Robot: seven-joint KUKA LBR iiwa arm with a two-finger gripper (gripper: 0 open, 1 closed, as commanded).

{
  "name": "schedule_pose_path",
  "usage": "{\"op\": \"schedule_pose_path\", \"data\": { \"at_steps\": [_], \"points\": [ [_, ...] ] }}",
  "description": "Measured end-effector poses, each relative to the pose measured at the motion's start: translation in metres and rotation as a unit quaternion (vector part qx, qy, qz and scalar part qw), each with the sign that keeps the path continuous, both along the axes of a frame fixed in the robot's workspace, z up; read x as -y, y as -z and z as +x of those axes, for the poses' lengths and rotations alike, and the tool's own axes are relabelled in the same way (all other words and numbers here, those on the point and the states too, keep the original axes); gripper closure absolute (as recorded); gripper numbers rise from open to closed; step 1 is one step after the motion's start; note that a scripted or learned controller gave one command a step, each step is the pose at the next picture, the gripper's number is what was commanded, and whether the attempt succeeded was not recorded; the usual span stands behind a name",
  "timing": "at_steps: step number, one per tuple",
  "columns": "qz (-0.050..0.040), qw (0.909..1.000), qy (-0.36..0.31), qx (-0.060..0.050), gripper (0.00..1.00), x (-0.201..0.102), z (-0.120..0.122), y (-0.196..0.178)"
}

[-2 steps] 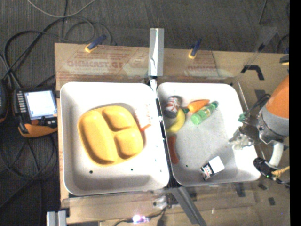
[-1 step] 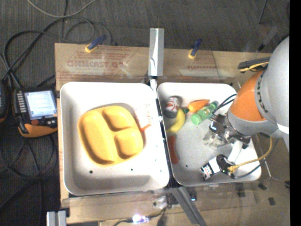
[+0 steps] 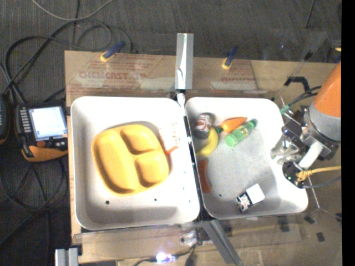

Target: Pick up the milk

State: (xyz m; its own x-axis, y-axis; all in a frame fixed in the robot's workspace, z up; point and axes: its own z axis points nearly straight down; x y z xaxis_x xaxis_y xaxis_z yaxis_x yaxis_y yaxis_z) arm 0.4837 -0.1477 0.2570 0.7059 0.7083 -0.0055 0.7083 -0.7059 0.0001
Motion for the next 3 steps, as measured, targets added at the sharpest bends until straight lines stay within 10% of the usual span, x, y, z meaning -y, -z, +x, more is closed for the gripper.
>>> {"op": "schedule_pose_path", "data": {
  "at_steps": [1, 2, 3],
  "points": [
    [-0.0001, 0.9999, -0.016, 0.001, 1.0, -0.019, 0.001, -0.1],
    [0.0002, 0.9961, -0.089, 0.001, 1.0, 0.06, 0.0, -0.178],
    [-0.0014, 0.9961, -0.088, -0.002, 1.0, 0.061, 0.001, -0.186]
  ]
}}
